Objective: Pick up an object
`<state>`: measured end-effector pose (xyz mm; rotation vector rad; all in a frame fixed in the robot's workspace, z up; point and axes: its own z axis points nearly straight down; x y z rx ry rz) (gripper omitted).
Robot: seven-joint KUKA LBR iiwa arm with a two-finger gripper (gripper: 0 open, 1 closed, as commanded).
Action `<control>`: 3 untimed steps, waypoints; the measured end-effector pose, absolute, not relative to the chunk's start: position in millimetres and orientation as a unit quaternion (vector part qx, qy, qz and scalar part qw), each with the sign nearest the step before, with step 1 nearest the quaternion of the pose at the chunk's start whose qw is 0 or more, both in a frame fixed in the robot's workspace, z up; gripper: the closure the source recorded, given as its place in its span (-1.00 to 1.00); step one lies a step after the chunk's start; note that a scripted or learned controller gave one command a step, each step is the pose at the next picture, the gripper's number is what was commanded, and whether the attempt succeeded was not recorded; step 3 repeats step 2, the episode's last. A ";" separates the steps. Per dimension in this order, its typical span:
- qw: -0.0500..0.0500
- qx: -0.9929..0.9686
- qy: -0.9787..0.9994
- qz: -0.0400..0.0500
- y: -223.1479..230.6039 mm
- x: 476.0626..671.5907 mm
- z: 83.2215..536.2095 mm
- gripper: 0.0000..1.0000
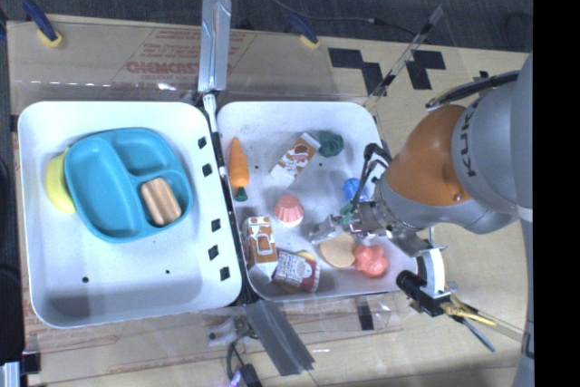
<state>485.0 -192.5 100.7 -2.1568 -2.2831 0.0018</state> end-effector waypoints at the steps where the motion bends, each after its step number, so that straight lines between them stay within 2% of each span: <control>1: 0.000 -0.627 -0.779 0.000 -146.4 499.1 157.2 1.00; 2: -0.001 -0.635 -0.772 -0.001 -96.5 505.7 235.3 1.00; 3: -0.001 -0.635 -0.772 -0.001 -96.5 505.7 235.3 1.00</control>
